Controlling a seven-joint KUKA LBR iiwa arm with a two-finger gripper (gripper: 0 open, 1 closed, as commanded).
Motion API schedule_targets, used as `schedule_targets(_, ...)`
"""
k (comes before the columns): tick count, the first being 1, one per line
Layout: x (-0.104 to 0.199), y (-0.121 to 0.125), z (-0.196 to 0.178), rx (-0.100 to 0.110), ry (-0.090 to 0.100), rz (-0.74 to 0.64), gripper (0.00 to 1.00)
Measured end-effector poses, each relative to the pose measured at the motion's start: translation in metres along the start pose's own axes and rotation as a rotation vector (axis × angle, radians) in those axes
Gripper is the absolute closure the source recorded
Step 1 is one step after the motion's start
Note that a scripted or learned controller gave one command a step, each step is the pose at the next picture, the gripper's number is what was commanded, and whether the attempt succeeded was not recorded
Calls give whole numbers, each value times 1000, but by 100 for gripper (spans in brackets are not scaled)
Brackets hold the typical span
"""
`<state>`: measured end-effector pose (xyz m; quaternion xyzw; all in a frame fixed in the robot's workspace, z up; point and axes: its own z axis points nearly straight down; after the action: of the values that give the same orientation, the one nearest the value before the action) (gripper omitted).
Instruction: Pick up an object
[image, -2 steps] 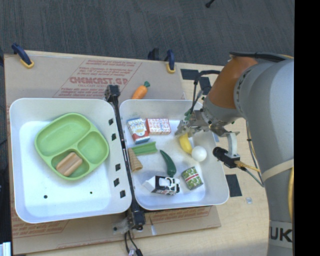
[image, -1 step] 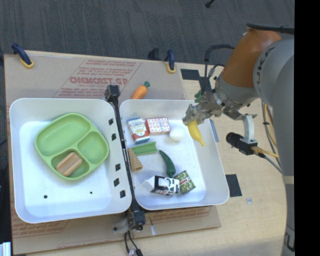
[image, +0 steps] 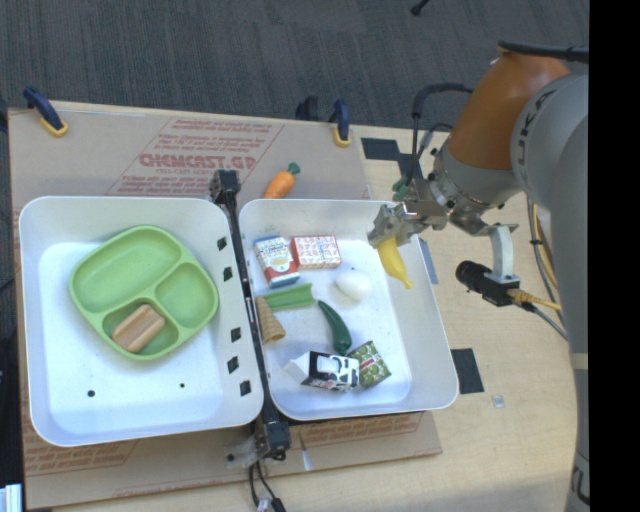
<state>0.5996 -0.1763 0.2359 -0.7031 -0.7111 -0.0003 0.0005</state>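
Observation:
My gripper hangs over the right bin's far right side. A yellow toy banana sticks out downward from between its fingers, so it is shut on the banana. Lower down in the right bin lie two small cartons, a white egg, a green bar, a dark green pepper, a tan wafer piece, a black-and-white carton and a green packet.
The left bin holds a green divided plate with a brown bread piece in one compartment. A toy carrot lies on the cardboard behind the bins. Blue clamps grip the board's far edge.

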Motion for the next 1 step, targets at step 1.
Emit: schedule_targets(1, 51, -85, 3, 2, -1, 4, 100)
